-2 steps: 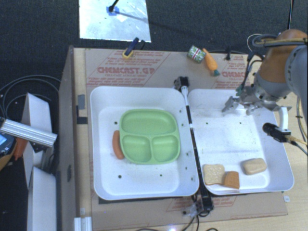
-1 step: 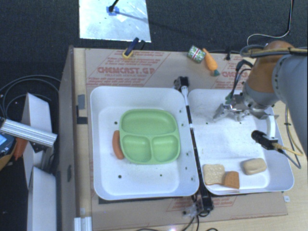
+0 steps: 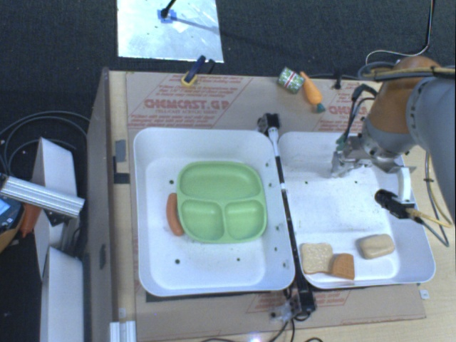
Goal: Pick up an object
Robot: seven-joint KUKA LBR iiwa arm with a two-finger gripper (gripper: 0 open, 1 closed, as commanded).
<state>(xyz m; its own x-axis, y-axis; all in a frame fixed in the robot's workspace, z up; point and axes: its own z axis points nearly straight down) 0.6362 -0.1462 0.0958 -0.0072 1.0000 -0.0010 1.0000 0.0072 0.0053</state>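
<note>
- Camera view: two white bins side by side across the middle of the frame. Left bin (image 3: 153, 262) holds a green divided plate (image 3: 221, 201) at centre, with a toy hot dog sausage (image 3: 172, 214) lying just beside the plate's left rim.
- Right bin (image 3: 420, 262): a slice of toy bread (image 3: 316, 257) and a smaller orange-brown piece (image 3: 343, 266) touching it, both at the lower left of that bin; a tan bun-like piece (image 3: 375, 246) a little to their right. Any of these three could serve as the pick target.
- Outside the bins, upper centre-right on the cardboard: a small green can (image 3: 291, 79) and a toy carrot (image 3: 311, 91) next to it.
- Arm (image 3: 427, 112) enters from the right edge; gripper (image 3: 347, 161) sits over the upper part of the right bin, well apart from the food pieces. Nothing visible between its fingers; whether the claw is open or closed cannot be told at this size.
- Judgement: approach step, nothing picked yet. Next move calls for travelling toward the lower part of the frame, centring over one piece, and descending; the bread and orange-brown piece touch, so the bun looks the cleaner grab.
</note>
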